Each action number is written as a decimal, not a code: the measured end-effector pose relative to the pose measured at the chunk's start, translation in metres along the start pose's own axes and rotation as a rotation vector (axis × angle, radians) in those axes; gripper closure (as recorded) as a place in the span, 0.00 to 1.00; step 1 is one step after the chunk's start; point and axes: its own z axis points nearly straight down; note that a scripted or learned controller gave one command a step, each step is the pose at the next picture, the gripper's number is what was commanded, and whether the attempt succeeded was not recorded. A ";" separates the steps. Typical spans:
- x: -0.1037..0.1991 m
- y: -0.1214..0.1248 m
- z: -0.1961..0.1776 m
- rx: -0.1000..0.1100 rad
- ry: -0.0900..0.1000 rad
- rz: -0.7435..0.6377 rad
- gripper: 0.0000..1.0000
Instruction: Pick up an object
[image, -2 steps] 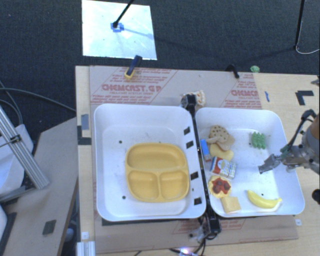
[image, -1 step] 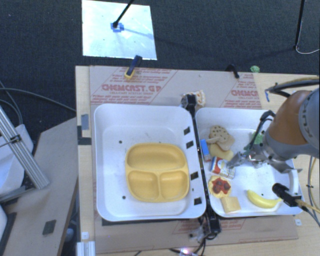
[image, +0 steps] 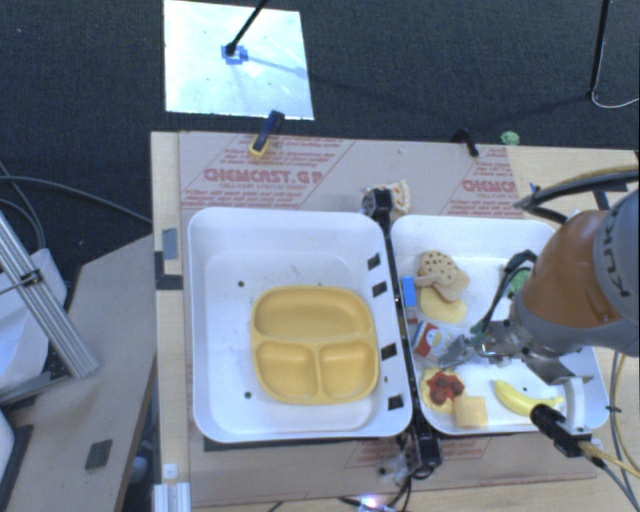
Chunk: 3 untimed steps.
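My gripper (image: 458, 352) hangs low in the right bin (image: 470, 232), over the red packet (image: 428, 340) and just above the strawberry (image: 443, 385), likely lining up a pick among the toy food, though its grip state I cannot tell.

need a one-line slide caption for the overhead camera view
KUKA arm lowers its gripper among toy food in the right bin, near a banana; a yellow divided tray sits in the left bin.

Glossy yellow plastic tray (image: 315, 342) in smooth white plastic bin (image: 220, 300); matt printed brown cardboard (image: 265, 170) beneath.
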 end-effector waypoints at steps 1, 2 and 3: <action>-0.003 0.003 -0.010 -0.006 -0.003 0.003 1.00; 0.019 0.031 0.018 -0.009 -0.010 0.004 1.00; -0.058 0.095 0.018 -0.013 -0.010 0.008 1.00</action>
